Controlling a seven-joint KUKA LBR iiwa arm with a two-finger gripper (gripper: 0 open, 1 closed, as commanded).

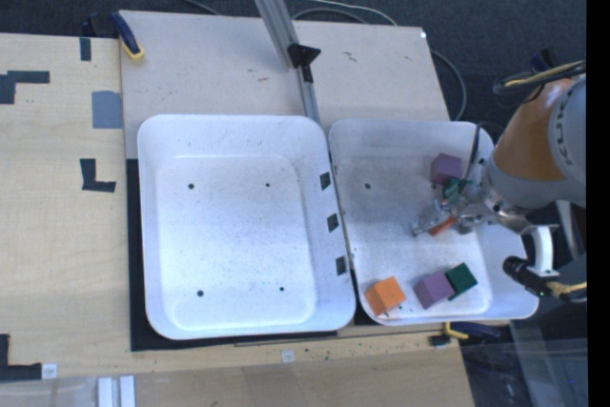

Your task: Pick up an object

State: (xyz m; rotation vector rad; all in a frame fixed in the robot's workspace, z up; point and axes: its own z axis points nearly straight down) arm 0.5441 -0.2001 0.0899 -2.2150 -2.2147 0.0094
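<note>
Nearest the lens, along the right bin's (410, 133) lower edge, three blocks are being shown in a row: an orange block (385, 295) at about seven o'clock of that bin, a purple block (434, 288) just beside it, and a dark green block (461, 279) touching or nearly touching the purple one at five o'clock. A second purple block (444, 169) is being seen toward two o'clock, partly covered by the gripper's hardware. The left bin (233, 224) is lying alongside, its rim meeting the right bin's rim.

Much is being obscured around the gripper (440, 222). It is being held low over the right bin's middle-right area, between the upper purple block and the lower row, with small orange and green parts showing on it. Whether anything is being pinched cannot be told; the tips are blurred and too small to be read.

The arm (543, 157) is being extended in from three o'clock, its orange band bent over the bin's right rim, and it is being cut off at the frame's edge.
</note>
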